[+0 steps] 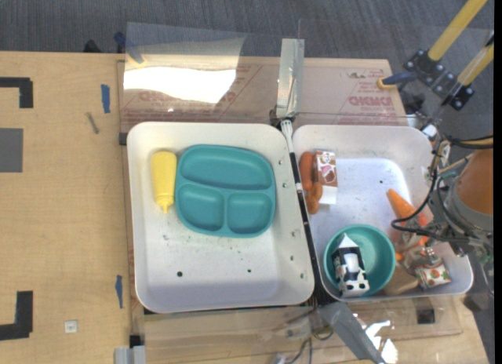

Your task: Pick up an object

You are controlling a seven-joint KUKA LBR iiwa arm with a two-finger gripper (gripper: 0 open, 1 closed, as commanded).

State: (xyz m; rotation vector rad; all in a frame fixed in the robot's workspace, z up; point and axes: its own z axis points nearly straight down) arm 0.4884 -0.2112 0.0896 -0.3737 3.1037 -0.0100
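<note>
The arm is seen over the right bin's edge. Its grip cannot be told. A carrot lies beside it.

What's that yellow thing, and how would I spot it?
Look in the left bin. A teal divided plate lies in its upper half, and just left of the plate lies a yellow bottle, lengthwise. It is the one yellow thing in that bin.

Open floor below the teal tray; toys crowd the right bin.
</note>
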